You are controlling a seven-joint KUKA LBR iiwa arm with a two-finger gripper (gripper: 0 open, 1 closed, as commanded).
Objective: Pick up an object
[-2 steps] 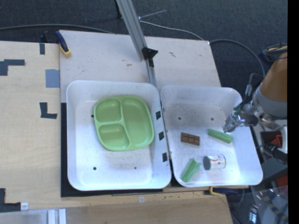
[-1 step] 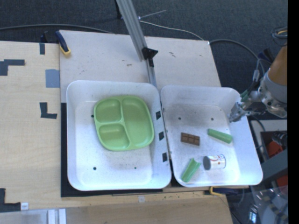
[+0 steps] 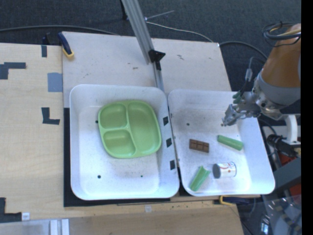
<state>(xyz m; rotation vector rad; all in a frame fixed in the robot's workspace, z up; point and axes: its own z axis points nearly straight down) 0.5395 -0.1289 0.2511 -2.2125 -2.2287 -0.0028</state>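
Hovering above the right bin (image 3: 254,131), the claw (image 3: 229,120) sits near that bin's upper right area, with the arm (image 3: 281,70) entering from the right side. Whether the claw is apart or together cannot be determined at this resolution; nothing is visible between its tips.

The right bin carries four loose items, well spread, which likely gives the claw clearance around each one:
- a green stick-shaped piece (image 3: 230,142), lying flat just below the claw and nearest to it, so it is judged the probable pick target;
- a brown chocolate-bar-like block (image 3: 199,146), flat, near the bin's centre;
- a second green piece (image 3: 199,178), tilted, near the lower edge;
- a small white cylinder with red marking and a dark cap (image 3: 225,170), lying on its side beside that second green piece.

The left bin (image 3: 80,131) holds a green divided plate (image 3: 129,129), three compartments, resting flat. Both bins stand side by side on the table (image 3: 107,58).
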